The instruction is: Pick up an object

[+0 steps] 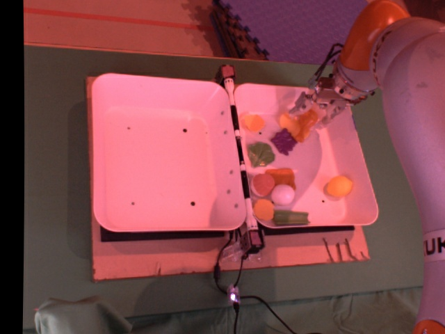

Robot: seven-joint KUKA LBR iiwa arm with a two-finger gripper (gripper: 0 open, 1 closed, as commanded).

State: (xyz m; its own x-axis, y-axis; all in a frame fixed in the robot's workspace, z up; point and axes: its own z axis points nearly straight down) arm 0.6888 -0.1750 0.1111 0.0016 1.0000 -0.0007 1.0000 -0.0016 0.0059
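My gripper (315, 113) hangs over the far part of the right bin (351, 155). It is shut on an oblong orange piece (306, 126) that sticks out below the fingers toward the bin floor. Beside that piece lie a small orange lump (287, 121) and a purple grape bunch (283, 142). Further toys lie in the same bin: an orange ball (253, 122), a green leaf (261, 154), a red round piece (263, 184), an orange-red block (283, 175), a white egg (283, 195), another orange ball (263, 209), a green cucumber (290, 218) and a yellow-orange fruit (338, 186).
The left bin (160, 152) adjoins the right one along a black-and-white divider bar (238, 152). Both rest on a cardboard sheet (139, 256). Cables (233, 294) trail off the front edge. The grey arm (410, 117) crosses the right side. A purple foam mat (285, 12) lies behind.
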